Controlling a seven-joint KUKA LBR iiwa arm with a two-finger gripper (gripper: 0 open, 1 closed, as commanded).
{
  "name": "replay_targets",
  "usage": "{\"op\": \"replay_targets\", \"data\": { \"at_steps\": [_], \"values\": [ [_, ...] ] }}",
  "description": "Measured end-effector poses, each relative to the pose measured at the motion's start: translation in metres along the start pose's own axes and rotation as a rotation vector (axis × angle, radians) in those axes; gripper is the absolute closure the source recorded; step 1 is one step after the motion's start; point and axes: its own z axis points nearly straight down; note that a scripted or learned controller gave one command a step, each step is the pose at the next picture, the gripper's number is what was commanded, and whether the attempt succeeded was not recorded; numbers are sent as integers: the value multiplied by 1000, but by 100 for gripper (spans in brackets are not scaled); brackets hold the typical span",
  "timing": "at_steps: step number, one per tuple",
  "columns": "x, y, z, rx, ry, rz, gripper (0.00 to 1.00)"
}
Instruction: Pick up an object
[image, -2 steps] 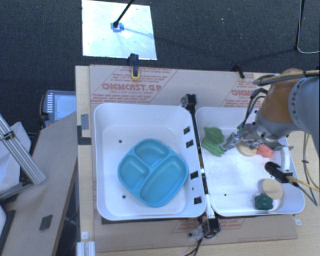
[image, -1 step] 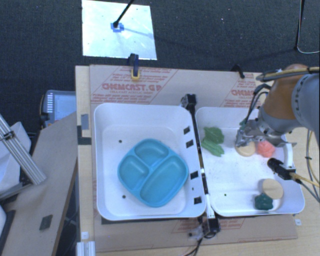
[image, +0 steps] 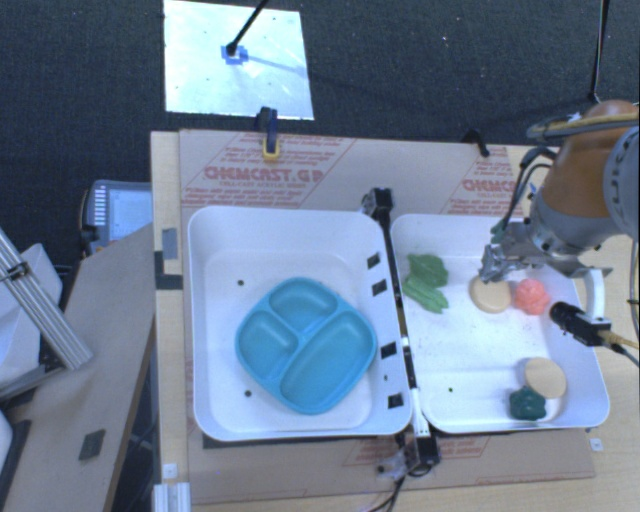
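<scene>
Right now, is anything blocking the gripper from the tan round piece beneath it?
Nothing visible: the gripper hangs right over the tan round piece. The pink object sits close beside it on the right.

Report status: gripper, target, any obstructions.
Gripper low in right bin, over tan disc. Nothing visibly held. Pink ball beside the disc.

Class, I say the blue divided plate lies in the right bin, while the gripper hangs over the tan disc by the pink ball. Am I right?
Not quite. The camera view shows the blue divided plate in the left bin, not the right. The rest stands: the gripper hangs over the tan disc beside the pink ball.
</scene>
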Motion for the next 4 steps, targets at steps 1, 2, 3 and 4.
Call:
{"op": "replay_targets", "data": {
  "at_steps": [1,2,3,4],
  "values": [
    [0,2,-54,-2,-1,-1,100],
    [45,4,-63,2,1,-4,100],
    [91,10,-57,4,2,-4,100],
    [145,16,-71,3,2,-5,100]
  ]
}}
